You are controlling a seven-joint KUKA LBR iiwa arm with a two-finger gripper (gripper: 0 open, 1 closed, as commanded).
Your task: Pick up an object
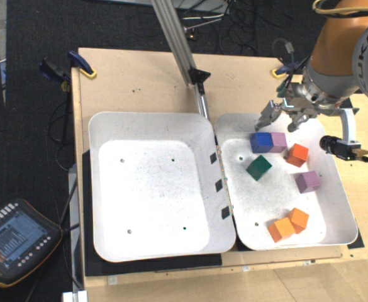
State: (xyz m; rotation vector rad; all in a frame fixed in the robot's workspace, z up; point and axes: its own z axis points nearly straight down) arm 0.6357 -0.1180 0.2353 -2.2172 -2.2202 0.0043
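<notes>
Arm (347, 43) cut off by the right edge, upper part out of frame. Pink block (278, 141) half hidden behind the blue block (262, 142). Pendant (14, 241) at lower left clipped by the left edge, screen text too small to read. Worktop (139, 74) front edge partly cut off at the bottom.

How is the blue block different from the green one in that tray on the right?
The blue block touches a pink block; the green block stands alone. The blue block sits square to the view and closer to the gripper; the green block is turned like a diamond, farther down the right bin. Both look similar in size.
</notes>
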